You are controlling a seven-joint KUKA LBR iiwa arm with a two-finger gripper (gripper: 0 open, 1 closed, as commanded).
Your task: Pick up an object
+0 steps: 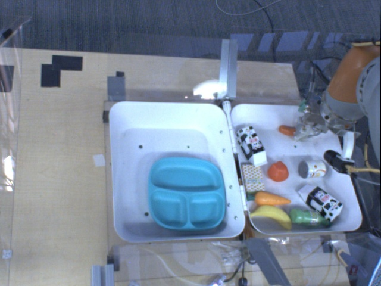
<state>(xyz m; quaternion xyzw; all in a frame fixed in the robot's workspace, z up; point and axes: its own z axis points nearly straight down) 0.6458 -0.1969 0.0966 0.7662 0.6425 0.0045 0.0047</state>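
Over the far end of the right bin (268, 108), my pincer (308, 127) hangs low on the grey arm. I cannot tell whether it is open or closed; the metal at its tip is too small and blurred to read.

Nearest thing: a small orange piece (287, 130), just beside the pincer on the side toward the left bin (155, 130). Whether they touch, I cannot tell. Nothing is visibly gripped.

Other contents, placed from the pincer:
- cow-patterned carton (250, 144): beyond the orange piece, against the wall between the two bins.
- checkered packet (252, 176): nearer the camera than that carton, by the same wall.
- round orange-red item (277, 171): toward the camera and toward the left bin, well apart from the pincer.
- grey-and-white cup (312, 169): on its side, straight toward the camera from the pincer.
- second cow-patterned carton (324, 202): further toward the camera, past the cup.
- carrot (272, 199), banana (271, 214), green item (308, 218): along the near wall, farthest from the pincer.

Left bin holds a blue divided tray (187, 193), well apart from the pincer. Both bins sit on the pale wooden surface (59, 159).
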